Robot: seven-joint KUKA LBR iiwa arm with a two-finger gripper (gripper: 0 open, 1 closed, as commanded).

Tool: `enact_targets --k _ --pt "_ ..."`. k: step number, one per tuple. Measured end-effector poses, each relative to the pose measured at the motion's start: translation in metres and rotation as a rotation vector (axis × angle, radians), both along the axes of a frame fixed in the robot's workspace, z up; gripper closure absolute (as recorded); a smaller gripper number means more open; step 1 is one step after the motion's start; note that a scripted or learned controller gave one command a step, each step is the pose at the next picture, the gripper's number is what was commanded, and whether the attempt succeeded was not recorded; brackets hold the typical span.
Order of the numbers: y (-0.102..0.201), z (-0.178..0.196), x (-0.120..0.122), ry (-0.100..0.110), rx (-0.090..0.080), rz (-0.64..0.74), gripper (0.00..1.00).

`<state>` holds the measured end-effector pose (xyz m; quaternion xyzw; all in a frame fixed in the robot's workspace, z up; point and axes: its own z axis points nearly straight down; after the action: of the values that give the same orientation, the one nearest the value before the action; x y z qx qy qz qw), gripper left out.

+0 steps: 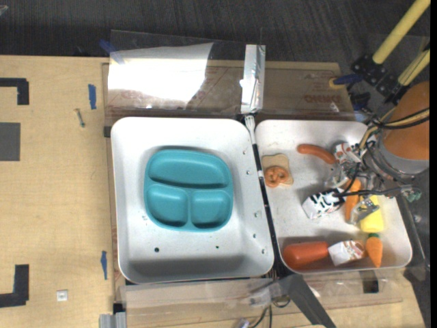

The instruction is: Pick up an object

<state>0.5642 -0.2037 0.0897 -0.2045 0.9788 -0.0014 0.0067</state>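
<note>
My gripper point(345, 168) hangs low over the right bin point(287, 132), near its right wall, with the orange-banded wrist point(414, 130) behind it. Right beneath and beside it lie a black-and-white cow toy point(323, 202), a thin orange carrot piece point(351, 198) and a yellow toy point(372, 218). An orange sausage point(315, 152) rests just to the gripper's left. A pretzel-topped biscuit point(276, 173) sits by the bin's left wall. Along the front lie a red sausage point(304, 253), a small white carton point(346, 251) and a carrot point(374, 249).
The left bin point(130, 142) holds a teal divided plate point(188, 188). A clear plastic sheet point(160, 77) and a metal divider point(252, 80) stand behind the bins. Yellow rods point(403, 22) and cables crowd the upper right.
</note>
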Motion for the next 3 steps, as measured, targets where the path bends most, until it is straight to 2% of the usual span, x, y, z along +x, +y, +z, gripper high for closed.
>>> enact_targets --k 1,2,3 --pt "-0.002 0.000 -0.028 0.000 0.000 -0.084 0.00" --pt "-0.001 0.013 -0.024 -0.011 -0.002 -0.082 1.00" --pt "-0.018 -0.001 0.079 0.005 0.003 -0.251 1.00"
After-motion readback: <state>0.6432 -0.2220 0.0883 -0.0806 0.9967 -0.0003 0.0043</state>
